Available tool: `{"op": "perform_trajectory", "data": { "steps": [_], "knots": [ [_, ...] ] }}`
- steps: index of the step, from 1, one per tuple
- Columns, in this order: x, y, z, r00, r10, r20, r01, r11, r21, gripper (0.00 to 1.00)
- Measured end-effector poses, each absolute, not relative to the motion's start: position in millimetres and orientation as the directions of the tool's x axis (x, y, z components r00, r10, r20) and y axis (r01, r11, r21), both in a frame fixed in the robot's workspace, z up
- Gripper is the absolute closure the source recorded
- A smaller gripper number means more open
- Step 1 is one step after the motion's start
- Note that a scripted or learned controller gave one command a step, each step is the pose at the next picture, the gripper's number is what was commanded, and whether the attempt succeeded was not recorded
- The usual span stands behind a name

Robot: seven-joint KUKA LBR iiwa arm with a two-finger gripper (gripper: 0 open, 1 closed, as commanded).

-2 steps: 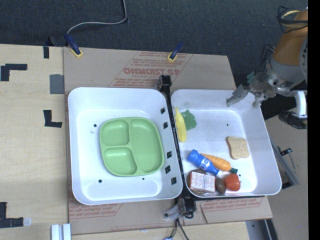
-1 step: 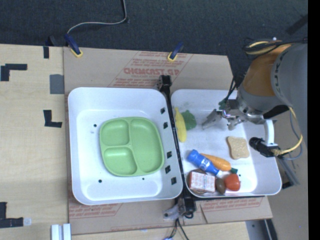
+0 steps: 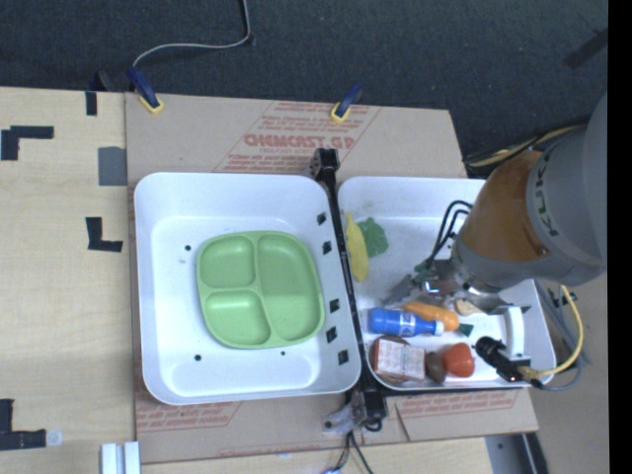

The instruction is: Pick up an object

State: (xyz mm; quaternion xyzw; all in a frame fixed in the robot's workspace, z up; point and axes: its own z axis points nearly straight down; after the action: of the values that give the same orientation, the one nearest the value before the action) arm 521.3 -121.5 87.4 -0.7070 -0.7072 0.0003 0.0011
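The pincer (image 3: 427,282) is lowered into the right bin (image 3: 415,197) above the blue bottle (image 3: 403,322) and orange carrot (image 3: 433,313). Whether it is apart or together cannot be told; no object is seen lifted, so the pick is judged outstanding.

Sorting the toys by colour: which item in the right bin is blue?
The blue bottle, lying on its side mid-bin with a white cap end; the orange carrot beside it and the red tomato below differ.

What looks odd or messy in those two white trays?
Nothing looks spilled or broken. The right bin is crowded: blue bottle, carrot-like orange piece, red tomato-like toy, jumbled together. The left bin holds a green divided plate.
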Motion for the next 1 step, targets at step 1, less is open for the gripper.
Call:
{"op": "perform_trajectory", "data": {
  "steps": [1],
  "knots": [
    [522.4,-122.4,97.3,0.0,1.0,-0.002,1.0,0.0,0.003,1.0]
  ]
}}
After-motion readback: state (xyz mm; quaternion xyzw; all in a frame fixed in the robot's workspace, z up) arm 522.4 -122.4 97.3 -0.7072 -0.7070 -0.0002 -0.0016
